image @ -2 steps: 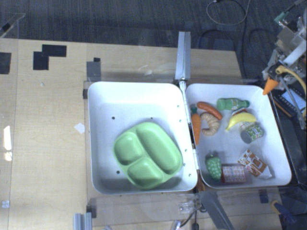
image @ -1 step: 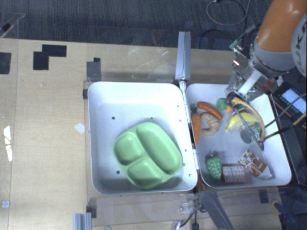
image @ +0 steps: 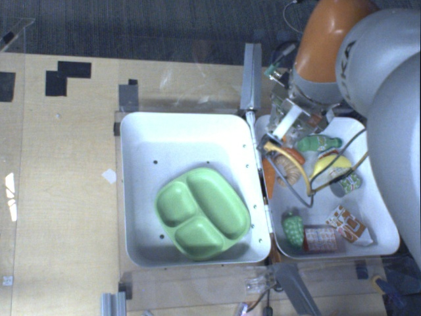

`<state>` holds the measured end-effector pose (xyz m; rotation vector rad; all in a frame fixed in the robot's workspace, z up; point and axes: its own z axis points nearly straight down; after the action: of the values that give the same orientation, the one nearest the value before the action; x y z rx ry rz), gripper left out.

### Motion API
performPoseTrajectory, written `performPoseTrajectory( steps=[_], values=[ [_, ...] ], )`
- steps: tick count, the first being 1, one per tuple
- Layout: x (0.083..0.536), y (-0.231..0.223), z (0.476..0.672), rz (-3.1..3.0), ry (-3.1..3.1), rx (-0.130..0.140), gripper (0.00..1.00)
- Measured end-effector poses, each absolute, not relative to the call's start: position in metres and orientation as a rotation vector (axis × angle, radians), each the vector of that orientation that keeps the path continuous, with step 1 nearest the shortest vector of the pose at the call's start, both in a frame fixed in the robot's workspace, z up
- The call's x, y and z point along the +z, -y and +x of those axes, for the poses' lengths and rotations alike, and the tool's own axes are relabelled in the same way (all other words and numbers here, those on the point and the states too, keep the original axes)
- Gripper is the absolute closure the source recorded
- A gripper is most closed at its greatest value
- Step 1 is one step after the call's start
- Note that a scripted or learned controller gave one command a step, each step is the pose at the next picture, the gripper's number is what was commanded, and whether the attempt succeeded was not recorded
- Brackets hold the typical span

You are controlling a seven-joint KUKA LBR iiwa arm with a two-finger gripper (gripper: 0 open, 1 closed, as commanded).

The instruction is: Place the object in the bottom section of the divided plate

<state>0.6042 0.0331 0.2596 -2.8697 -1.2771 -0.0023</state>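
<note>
A green divided plate (image: 202, 211) lies in the left white bin (image: 141, 137), its three sections holding nothing. My gripper (image: 284, 131) hangs low over the top left corner of the right bin (image: 385, 232), just above a heap of toy food. Under it lie a bread-like piece with a yellow banana shape (image: 289, 162), a green bottle (image: 317, 143) and a yellow item (image: 331, 166). The wrist and cables hide the fingertips.
Lower in the right bin sit a green bumpy object (image: 293, 228), a red-brown packet (image: 321, 238) and a small patterned box (image: 347, 223). An orange piece (image: 268, 178) leans by the divider between the bins. The grey arm covers the upper right.
</note>
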Motion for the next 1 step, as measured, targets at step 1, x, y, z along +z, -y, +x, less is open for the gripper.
performPoseTrajectory(
  steps=[1],
  values=[
    [0.2011,-0.096,0.5806,-2.713,1.583,-0.004,1.0]
  ],
)
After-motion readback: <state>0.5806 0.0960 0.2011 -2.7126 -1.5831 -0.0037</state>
